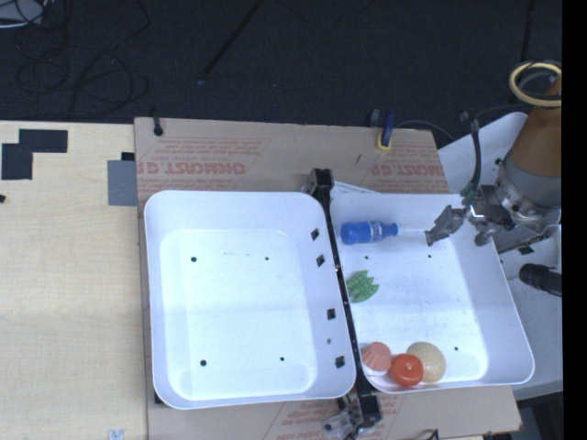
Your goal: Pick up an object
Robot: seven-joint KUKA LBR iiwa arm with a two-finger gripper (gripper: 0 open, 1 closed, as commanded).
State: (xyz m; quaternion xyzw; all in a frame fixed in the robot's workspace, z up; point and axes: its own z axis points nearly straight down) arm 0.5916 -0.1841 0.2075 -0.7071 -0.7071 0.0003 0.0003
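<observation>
Under dark carpet (275, 53), brown cardboard (275, 159) bears both white bins (174, 218); claw (457, 223) spread open, gripping nothing.

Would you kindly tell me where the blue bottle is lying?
The blue bottle lies in the right bin, near its far left corner, above the green item.

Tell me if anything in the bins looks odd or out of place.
Nothing looks spilled or broken. The blue bottle lies on its side in the right bin, and three round items crowd that bin's near-left corner.
</observation>
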